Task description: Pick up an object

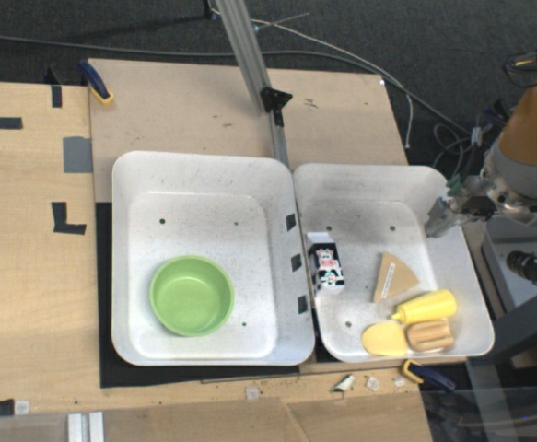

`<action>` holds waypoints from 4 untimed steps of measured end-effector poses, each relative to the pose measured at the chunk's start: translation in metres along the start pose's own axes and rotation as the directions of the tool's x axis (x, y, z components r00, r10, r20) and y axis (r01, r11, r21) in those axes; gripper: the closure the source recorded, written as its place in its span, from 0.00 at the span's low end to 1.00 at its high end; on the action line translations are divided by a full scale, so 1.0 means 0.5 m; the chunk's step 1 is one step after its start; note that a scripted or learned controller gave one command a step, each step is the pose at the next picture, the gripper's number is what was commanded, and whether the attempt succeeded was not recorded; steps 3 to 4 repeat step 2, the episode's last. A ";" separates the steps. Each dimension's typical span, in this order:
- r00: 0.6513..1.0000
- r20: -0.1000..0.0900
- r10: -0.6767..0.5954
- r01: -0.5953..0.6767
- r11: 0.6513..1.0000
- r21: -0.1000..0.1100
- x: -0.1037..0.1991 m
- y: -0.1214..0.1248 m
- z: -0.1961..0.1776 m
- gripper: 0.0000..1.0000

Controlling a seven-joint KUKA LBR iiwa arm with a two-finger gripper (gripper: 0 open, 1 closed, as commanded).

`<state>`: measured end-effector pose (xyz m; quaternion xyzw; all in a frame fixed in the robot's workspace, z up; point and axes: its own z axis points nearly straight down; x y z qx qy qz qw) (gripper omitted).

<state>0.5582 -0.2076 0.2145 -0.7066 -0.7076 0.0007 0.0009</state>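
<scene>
The gripper hangs at the far right rim of the right bin, its dark fingers pointing toward the bin floor. Whether it stands wide or narrow cannot be told from this view; nothing is visible between its tips, so it is judged to carry nothing.

Candidate objects, relative to the tool:
- The tan wedge lies nearest, down-view and slightly left of the tool, flat on the bin floor.
- The yellow cylinder lies further down-view, almost directly below the tool, touching the tan ribbed piece and the yellow disc beside it.
- The small black-and-white carton lies well to the left of the tool, close to the wall between the bins.
- The green bowl sits in the left bin, well apart from the tool.

Recommended procedure, as a judgement: the step in hand is the approach. Select an isolated item; the carton or the wedge stands clear of neighbours, whereas the yellow cluster risks a jammed or double grasp. Centre the tool above the chosen item, align the closing line across its narrow side, and descend vertically. The wedge is thin and may slip under the tips; the carton offers taller sides
</scene>
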 end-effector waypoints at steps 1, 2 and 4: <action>1.000 0.000 0.000 0.000 1.000 0.000 0.000 0.000 0.000 0.00; 1.000 0.000 0.002 -0.002 1.000 0.007 -0.002 -0.019 0.100 0.00; 1.000 0.000 0.002 -0.002 1.000 0.007 -0.002 -0.019 0.100 0.00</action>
